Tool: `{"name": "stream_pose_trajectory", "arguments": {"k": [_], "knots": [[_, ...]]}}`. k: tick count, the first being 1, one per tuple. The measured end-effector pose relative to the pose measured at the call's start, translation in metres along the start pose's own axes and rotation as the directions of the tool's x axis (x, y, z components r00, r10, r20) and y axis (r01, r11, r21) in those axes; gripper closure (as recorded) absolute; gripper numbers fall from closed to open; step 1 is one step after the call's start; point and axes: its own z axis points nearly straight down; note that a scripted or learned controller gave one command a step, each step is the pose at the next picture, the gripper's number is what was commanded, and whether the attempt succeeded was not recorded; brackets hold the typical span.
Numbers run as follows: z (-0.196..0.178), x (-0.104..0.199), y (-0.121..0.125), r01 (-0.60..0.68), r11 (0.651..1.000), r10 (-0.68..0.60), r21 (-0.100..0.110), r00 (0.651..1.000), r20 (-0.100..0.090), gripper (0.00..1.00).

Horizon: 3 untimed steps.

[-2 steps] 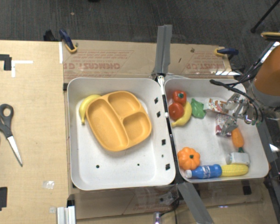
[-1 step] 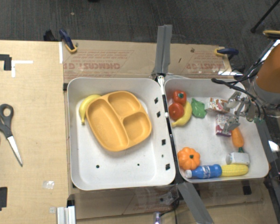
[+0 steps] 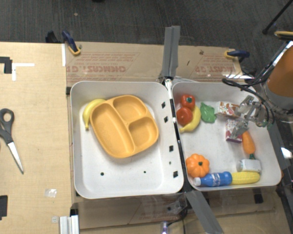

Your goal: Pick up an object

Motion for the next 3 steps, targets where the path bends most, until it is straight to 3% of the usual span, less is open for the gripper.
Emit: {"name": "stream_pose_trajectory", "arguments": {"k": [1,2,3], "knots": [[0.003,0.010,-0.007,-0.079,0.997,0.079,0.006,0.997,-0.006,0.00],[-0.002,0.010,-0.007,-0.077,0.997,0.078,0.008,0.997,-0.009,1.00],[-0.060,0.028,0.056,-0.275,0.961,0.275,0.018,0.961,-0.023,1.00]]}}
